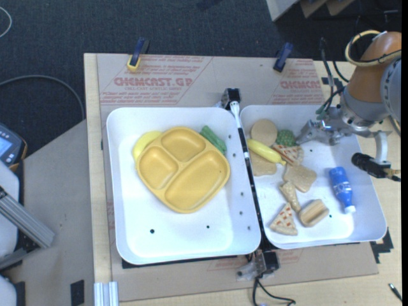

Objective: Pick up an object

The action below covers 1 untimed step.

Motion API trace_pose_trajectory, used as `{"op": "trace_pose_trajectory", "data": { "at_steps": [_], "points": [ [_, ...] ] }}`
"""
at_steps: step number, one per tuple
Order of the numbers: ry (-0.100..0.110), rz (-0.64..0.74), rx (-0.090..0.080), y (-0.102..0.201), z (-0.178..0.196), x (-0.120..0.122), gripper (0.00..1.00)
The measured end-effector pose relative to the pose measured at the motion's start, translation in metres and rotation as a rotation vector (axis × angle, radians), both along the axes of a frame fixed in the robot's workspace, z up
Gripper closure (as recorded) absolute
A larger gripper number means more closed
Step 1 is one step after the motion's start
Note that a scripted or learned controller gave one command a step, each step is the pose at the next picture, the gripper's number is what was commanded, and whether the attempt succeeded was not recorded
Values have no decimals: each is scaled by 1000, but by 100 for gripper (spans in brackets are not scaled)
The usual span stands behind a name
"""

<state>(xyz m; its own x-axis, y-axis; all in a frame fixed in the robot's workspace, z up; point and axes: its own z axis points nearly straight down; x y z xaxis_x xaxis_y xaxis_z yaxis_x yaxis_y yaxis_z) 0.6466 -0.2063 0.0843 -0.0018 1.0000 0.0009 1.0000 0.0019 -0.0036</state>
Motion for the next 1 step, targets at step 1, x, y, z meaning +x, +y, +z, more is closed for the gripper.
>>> {"op": "trace_pose_trajectory", "data": {
  "at_steps": [1],
  "points": [
    [-4,1,-2,0,12,1,100]
  ]
}}
